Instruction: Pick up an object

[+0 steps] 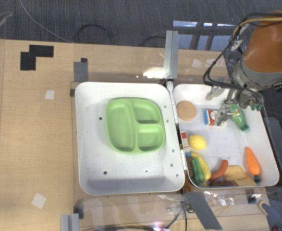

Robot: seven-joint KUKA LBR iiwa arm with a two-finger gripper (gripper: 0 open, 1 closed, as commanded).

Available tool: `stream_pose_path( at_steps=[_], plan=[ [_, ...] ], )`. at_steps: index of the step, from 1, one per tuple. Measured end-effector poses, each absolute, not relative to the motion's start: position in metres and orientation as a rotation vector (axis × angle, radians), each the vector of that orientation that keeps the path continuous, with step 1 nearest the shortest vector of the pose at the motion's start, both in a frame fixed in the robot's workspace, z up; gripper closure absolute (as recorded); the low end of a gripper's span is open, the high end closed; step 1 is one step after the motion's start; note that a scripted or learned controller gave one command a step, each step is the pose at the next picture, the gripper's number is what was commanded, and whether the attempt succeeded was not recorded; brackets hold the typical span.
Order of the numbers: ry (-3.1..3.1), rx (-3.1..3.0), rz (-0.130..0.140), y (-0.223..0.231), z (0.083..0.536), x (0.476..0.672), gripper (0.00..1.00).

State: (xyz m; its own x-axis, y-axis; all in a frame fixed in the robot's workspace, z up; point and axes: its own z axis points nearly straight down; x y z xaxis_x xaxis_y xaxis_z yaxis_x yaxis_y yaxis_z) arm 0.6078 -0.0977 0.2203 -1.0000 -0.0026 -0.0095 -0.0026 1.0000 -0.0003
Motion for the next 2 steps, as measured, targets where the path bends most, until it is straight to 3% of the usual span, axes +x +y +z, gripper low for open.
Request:
stream_pose_path(
  at_steps=[1,2],
  plan=[
    [3.129,0.044,-0.001,-0.100,0.097,0.603,0.00],
    [3.130,0.084,-0.007,-0.205,0.095,0.590,0.00]
  ],
)
